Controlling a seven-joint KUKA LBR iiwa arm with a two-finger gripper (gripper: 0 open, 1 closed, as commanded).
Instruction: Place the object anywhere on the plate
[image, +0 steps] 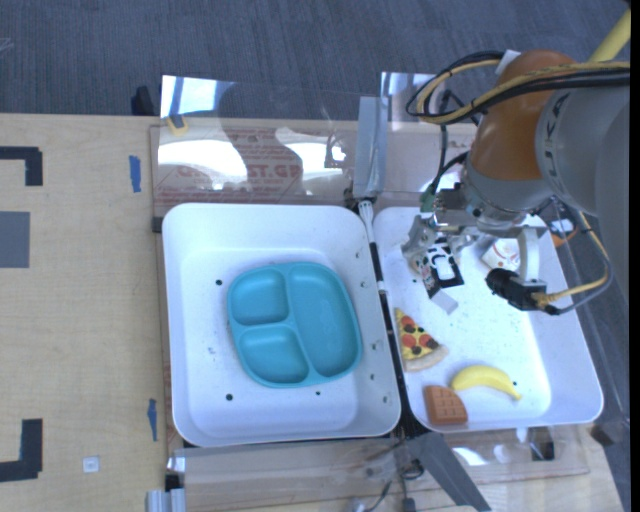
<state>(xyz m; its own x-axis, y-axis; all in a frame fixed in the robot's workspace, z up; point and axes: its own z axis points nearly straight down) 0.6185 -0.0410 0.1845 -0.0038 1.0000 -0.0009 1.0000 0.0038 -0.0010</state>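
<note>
Hovering pincer (437, 262), grip perhaps unreadable; smooth teal three-part plate (293, 323); curved banana (485, 381).

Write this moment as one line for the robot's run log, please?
gripper: above right bin, holding nothing seen | pizza slice, banana, waffle: in right bin | teal divided plate: in left bin, bare

Bench top (70, 330): light wood w/ black corner marks, blue tape bits. Dark grey carpet floor (250, 40) beyond. Glare on clear panel (250, 150).
</note>
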